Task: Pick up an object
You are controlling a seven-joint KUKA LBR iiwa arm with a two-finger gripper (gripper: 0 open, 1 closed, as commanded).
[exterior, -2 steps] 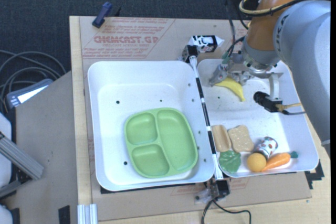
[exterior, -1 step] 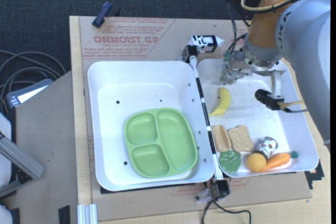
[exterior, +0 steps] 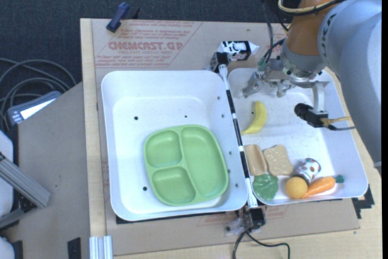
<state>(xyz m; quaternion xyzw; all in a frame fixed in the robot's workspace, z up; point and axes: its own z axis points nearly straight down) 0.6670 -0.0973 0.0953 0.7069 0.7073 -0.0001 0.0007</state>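
Observation:
My gripper (exterior: 265,89) hangs over the far end of the right bin (exterior: 350,158), under the grey wrist with its orange band. Its fingers (exterior: 249,90) stand apart and nothing lies between them. A yellow banana (exterior: 257,118) rests on the bin floor just in front of the gripper, apart from it. Nearer the front edge lie two tan crackers (exterior: 267,160), a green leaf-shaped toy (exterior: 265,186), an orange ball (exterior: 296,187), a carrot (exterior: 322,185) and a small patterned can (exterior: 309,168).
The left bin (exterior: 115,106) holds a green divided plate (exterior: 185,164). A black-and-white item (exterior: 233,51) sits at the bins' far junction. A dark part with an orange cable (exterior: 310,113) juts beside the arm over the right bin.

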